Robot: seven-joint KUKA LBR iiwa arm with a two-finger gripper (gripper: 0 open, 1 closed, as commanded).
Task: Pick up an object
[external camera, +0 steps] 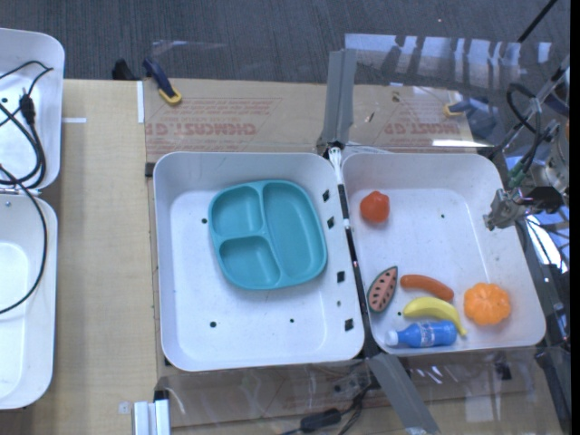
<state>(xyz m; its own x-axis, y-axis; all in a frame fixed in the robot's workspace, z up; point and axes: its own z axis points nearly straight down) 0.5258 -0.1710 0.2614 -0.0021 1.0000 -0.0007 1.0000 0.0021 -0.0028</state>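
The right bin (426, 243) holds several small objects. A red tomato (374, 207) lies near its back left. Along the front lie a watermelon slice (382, 289), a red sausage (428, 285), a yellow banana (435, 311), an orange (488, 304) and a blue bottle (423, 335) on its side. My gripper (500, 214) hangs at the bin's right rim, above the wall and apart from all the objects, with nothing visibly in it.
The left bin (181, 315) holds a teal divided plate (267, 234). A metal divider (343, 198) separates the two bins. Cables and arm parts (539, 152) crowd the right side. Cardboard (236, 116) lies behind the bins.
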